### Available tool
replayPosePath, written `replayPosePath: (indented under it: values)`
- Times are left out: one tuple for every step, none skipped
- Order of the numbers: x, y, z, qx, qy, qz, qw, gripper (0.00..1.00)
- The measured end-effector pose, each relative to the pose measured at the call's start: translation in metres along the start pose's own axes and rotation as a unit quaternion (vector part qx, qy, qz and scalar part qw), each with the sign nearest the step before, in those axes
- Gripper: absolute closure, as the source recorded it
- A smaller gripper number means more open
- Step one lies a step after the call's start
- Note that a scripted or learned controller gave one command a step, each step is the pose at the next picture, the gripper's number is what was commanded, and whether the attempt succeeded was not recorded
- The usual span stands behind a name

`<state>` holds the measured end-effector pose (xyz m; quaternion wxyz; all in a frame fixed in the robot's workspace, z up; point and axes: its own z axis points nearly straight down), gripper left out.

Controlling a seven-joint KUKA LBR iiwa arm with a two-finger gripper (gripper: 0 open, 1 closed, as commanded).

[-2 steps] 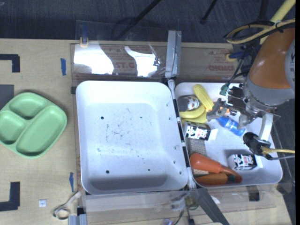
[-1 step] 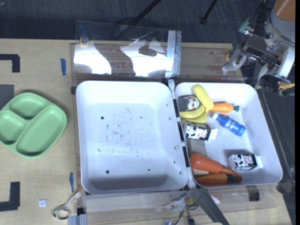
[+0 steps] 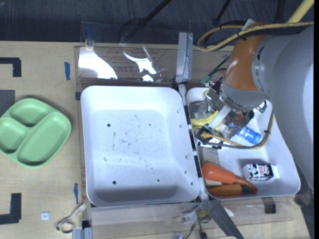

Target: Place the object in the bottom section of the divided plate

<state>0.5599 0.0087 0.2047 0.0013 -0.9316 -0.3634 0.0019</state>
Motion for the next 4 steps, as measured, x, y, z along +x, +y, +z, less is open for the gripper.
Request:
replayPosePath:
  values:
    - [0.022, -0.021, 0.021, 0.001, 0.000, 0.063, 0.9980, 0.00]
    - [0.023, -0.022, 0.012, 0.001, -0.001, 0.061, 0.9981, 1.00]
    - [0.096, -0.090, 0.085, -0.001, 0.002, 0.250, 0.9682, 1.00]
    - [0.187, -0.122, 0.116, -0.001, 0.006, 0.267, 0.9636, 1.00]
